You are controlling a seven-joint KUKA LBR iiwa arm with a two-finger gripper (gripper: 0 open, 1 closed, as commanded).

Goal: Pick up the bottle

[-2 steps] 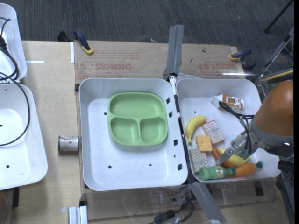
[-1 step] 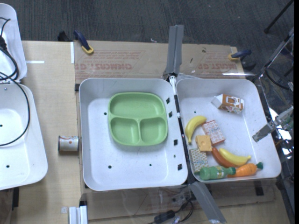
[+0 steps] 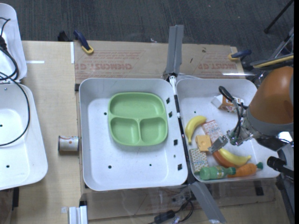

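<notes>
The bottle point(image 3: 216, 172) is green and lies on its side along the front wall of the right bin point(image 3: 205, 88). My gripper point(image 3: 219, 145) hangs low over the middle of that bin, above and slightly right of the bottle and apart from it. Its tip sits between an orange cracker-like square point(image 3: 203, 143) and a yellow banana point(image 3: 235, 157). The orange-banded wrist point(image 3: 274, 97) comes in from the right.
The right bin also holds a second banana point(image 3: 194, 125), a small printed carton point(image 3: 211, 127), an orange carrot point(image 3: 244, 170) touching the bottle's right end, a patterned packet point(image 3: 198, 160) and a carton point(image 3: 227, 104) at the back. The left bin point(image 3: 93, 167) holds a green divided plate point(image 3: 138, 119).
</notes>
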